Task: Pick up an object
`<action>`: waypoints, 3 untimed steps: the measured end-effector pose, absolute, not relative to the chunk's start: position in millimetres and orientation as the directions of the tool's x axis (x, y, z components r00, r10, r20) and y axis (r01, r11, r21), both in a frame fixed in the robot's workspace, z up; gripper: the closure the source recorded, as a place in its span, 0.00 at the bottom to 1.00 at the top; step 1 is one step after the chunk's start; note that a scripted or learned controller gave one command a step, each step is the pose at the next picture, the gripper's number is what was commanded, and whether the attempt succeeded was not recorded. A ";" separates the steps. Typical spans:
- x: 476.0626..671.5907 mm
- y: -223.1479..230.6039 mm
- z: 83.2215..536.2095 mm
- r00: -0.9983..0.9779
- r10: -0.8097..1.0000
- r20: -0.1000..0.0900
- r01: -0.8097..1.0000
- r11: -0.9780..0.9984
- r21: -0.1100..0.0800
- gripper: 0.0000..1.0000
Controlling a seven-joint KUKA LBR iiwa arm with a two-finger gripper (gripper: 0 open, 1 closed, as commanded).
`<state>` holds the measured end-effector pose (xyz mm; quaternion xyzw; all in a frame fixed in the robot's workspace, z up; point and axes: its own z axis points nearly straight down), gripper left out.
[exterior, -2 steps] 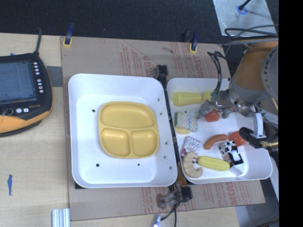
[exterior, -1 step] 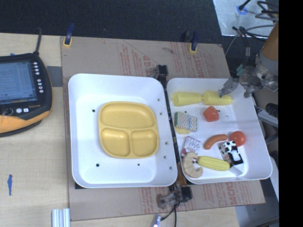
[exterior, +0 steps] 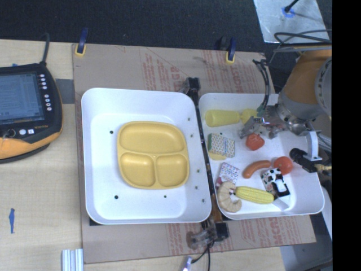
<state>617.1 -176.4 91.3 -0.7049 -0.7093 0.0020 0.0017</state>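
Camera view: a small red toy (exterior: 255, 142) lies in the right bin (exterior: 304, 206), just below the gripper (exterior: 258, 127), whose two grey fingers stand narrowly apart above it, holding nothing. Beside it lie a yellow bottle (exterior: 223, 117) and a patterned sponge (exterior: 221, 145). Lower in the bin are a sausage (exterior: 256, 168), a tomato (exterior: 283, 164), a black-and-white cow (exterior: 274, 181), a corn cob (exterior: 255, 195) and a shrimp (exterior: 227, 196). The left bin (exterior: 98, 151) holds a yellow divided plate (exterior: 152, 153). A tablet (exterior: 25, 106) sits at the far left
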 end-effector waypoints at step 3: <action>636.0 -55.6 192.4 -0.005 1.000 0.001 1.000 0.005 -0.002 1.00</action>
